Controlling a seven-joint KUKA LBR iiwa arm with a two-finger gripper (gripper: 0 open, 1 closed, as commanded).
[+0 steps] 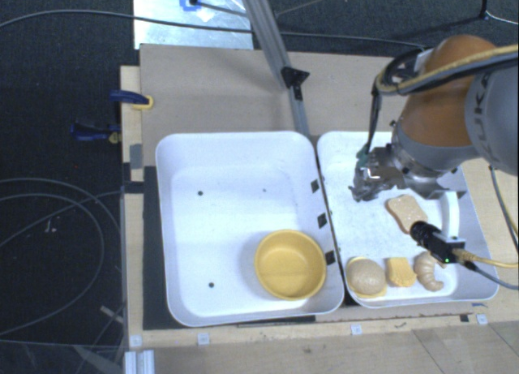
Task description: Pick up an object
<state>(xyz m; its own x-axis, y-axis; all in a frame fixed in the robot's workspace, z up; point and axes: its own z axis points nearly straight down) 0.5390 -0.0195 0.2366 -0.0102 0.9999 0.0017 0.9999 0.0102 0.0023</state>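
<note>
My gripper hangs over the upper left part of the right bin, under the grey and orange arm. Nothing shows in its grasp. Just to its right lies a tan toast slice. Along the bin's front edge sit a round bun, a yellow cheese cube and a croissant, side by side. A yellow bowl rests upright in the front right corner of the left bin.
A black connector on a yellow cable juts out over the right bin above the croissant. A slanted metal pole rises behind the bins. Blue clamps grip the bench's left edge.
</note>
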